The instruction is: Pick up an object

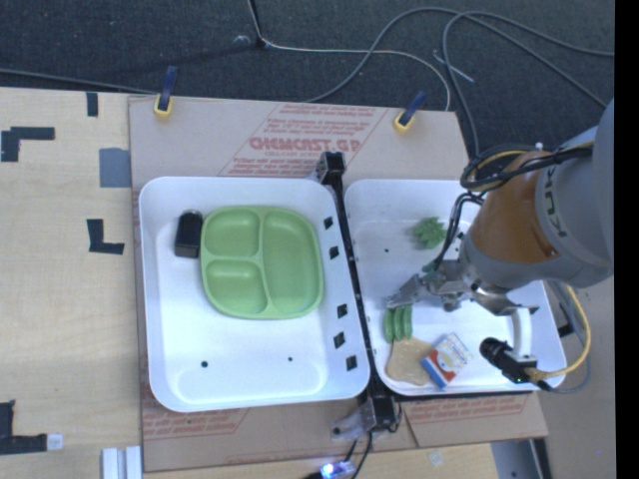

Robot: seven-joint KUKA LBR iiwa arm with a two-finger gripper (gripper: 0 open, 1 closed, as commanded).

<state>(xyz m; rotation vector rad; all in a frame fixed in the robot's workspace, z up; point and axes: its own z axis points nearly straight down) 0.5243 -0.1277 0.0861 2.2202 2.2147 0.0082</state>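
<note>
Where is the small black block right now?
The small black block lies in the left bin, near its upper-left corner, right against the left edge of the green divided plate.

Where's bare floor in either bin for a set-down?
Left bin: a wide bare strip along the front, below the green tray. Right bin: a bare patch at the back-left, beside the green clump. Crowded: the right bin's front, around the hand, green strips and packet.

I see dark carpet point(120, 18) beyond the bench, cables point(399, 28) trailing across it, and a pale wooden benchtop point(60, 297) under a cardboard sheet point(300, 138).
</note>
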